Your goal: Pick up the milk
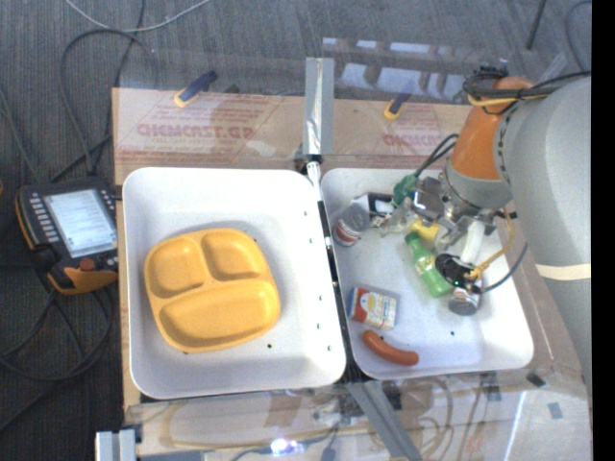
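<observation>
milk not yet lifted, arm working low in the right bin

grey carpet with loose cables is lying around the bench, and two white bins are sitting side by side on it. the left bin (135, 257) is holding a yellow divided plate (211, 286). the right bin (509, 349) is holding the clutter: a small carton with a red label (375, 307), which i am judging to be the milk, lying flat near the front, just behind a sausage (389, 349). a green bottle (428, 267) and a small can (351, 222) are lying further back.

the gripper (423, 209) is hanging low over the back of this bin, near the green bottle and well apart from the carton. whether it is open or closed i cannot tell, because wires and parts are covering it.

so the task is looking hardly begun: the carton is resting on the bin floor, nothing is gripping it, and reaching, grasping and lifting are all remaining.
</observation>
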Controlling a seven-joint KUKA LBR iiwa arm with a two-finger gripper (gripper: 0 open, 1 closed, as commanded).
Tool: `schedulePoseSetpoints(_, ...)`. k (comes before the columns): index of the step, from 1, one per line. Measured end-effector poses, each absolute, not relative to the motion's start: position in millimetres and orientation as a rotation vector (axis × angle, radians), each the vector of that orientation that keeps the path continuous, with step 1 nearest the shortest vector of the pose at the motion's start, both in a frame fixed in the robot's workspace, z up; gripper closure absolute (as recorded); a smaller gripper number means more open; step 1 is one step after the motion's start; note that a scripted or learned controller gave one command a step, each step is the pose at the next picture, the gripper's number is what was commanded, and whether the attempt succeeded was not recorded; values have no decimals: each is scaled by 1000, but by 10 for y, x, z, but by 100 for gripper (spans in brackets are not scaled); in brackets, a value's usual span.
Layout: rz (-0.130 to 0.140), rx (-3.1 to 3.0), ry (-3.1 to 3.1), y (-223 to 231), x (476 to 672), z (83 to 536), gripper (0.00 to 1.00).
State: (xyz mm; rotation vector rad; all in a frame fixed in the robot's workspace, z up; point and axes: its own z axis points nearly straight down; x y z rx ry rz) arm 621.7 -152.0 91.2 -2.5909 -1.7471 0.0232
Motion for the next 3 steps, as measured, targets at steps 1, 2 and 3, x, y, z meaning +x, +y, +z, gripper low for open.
schedulePoseSetpoints(1,-1,-2423,-2006,-1648,6207,886,0)
schedulePoseSetpoints(2,47,-2244,-2184,-1345,6482,869,0)
schedulePoseSetpoints(3,6,-2637,-1709,-309,6523,1834,0)
